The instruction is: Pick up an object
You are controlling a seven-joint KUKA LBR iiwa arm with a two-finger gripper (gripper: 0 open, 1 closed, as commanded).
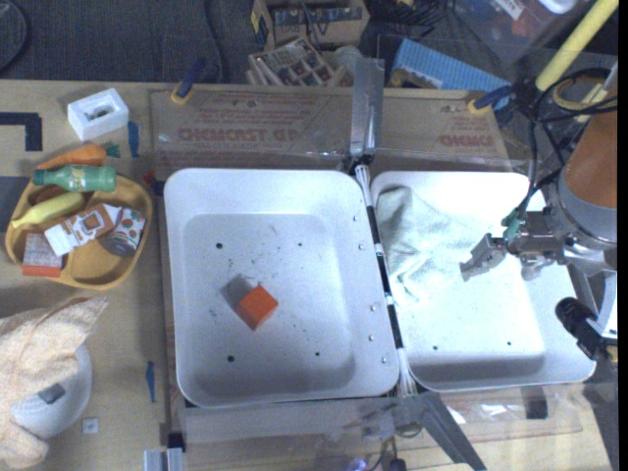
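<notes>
Tabletop with two white bins: orange block [259, 306] unpicked in left bin [196, 199]; gripper [483, 259] over right bin [530, 356], jaws' state indiscernible, nothing visibly held

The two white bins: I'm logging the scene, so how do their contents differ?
The left bin holds a small orange block on its floor; the right bin holds a crumpled white cloth. The gripper is above the right bin, not the left. Both bins are shallow and white.
</notes>
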